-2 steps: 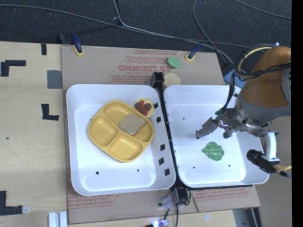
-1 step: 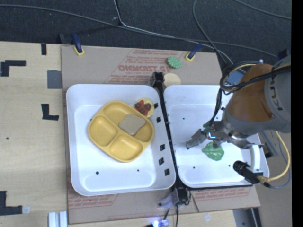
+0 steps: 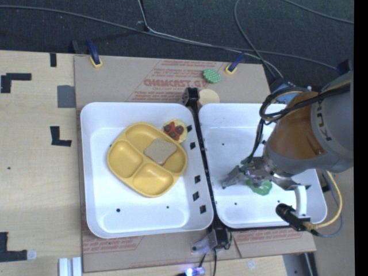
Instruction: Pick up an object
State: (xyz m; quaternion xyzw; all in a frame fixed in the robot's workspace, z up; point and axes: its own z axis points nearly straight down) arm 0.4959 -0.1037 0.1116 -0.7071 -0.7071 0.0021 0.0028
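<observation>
Cardboard (image 3: 167, 79) under bins reads "CHEMCAST"; fingers (image 3: 248, 176) over green object (image 3: 261, 187), grip state unclear

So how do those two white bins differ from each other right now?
The left shallow white bin holds a yellow divided plastic plate with a tan square slice on it and a small dark red item beside it. The right shallow white bin has the grey and orange arm reaching in, its claw by a small green object. Both look alike in shape and colour, side by side.
</observation>
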